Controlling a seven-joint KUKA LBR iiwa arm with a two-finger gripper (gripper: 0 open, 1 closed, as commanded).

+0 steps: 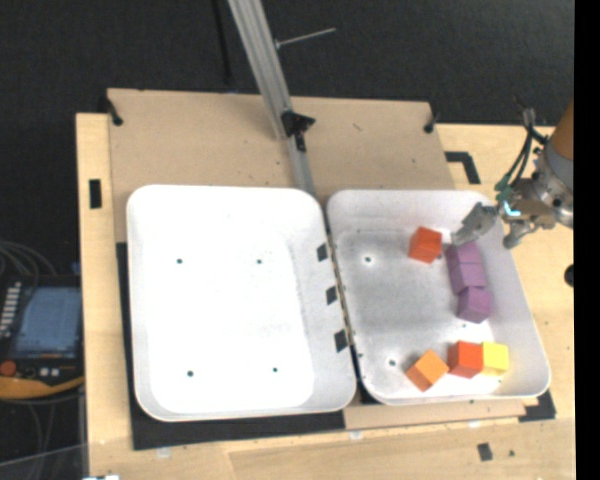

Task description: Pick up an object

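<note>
From above, the table (95, 268) carries two white bins. The left bin (230, 298) lies bare. The right bin (380, 298) holds an orange-red cube (426, 244) near its upper middle, a purple block (469, 281) just right of it, and along the lower edge an orange cube (429, 369), a red cube (466, 357) and a yellow cube (495, 356) close together. The pincer (500, 224) hangs at the bin's upper right rim with its fingers spread apart, gripping nothing.
</note>
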